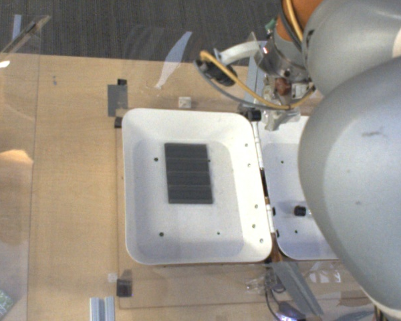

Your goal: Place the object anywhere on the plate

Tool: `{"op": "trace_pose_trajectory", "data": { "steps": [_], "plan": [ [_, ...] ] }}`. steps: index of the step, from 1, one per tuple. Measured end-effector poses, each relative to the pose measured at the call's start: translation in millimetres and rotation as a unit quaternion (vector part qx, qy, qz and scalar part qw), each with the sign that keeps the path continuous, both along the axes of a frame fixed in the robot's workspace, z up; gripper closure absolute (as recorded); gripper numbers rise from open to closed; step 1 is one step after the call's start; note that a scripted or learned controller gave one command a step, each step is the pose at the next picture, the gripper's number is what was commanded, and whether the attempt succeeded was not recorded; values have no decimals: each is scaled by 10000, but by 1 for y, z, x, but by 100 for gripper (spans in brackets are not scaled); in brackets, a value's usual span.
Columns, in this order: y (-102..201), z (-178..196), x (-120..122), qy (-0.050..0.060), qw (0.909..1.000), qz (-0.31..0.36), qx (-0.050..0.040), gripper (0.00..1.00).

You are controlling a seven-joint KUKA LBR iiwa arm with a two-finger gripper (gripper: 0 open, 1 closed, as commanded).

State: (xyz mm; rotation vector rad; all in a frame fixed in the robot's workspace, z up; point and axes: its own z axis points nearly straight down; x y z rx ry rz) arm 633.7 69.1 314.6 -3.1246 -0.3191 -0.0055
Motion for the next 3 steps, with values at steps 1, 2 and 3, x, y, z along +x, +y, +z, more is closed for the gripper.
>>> {"op": "trace_pose_trajectory", "data": {
  "steps": [1, 2, 3],
  "plan": [
    [10, 36, -27, -1, 10000, 42, -4, 100],
    [56, 18, -146, 5, 9984, 568, -2, 100],
    [131, -52, -116, 19, 9941, 1083, -10, 100]
  ]
}}
